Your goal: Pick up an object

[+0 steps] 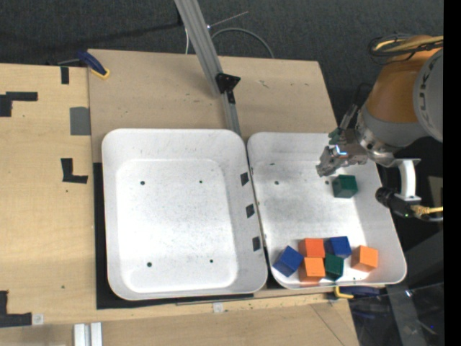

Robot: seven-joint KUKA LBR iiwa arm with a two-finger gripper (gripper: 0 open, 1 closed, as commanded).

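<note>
Over the right bin (374,215) the arm's end effector (330,163) hangs above the speckled floor, just up and left of a dark green cube (345,187); whether its fingers are spread or closed cannot be made out, and nothing shows gripped between them. Along that bin's near wall lies a cluster of cubes: a blue one (288,260), two orange ones (313,257) stacked close, another blue (339,246), a green (333,266), and a further orange cube (365,257) slightly apart to the right. Beside it on the surface (158,92) sits the left bin (115,193).
</note>
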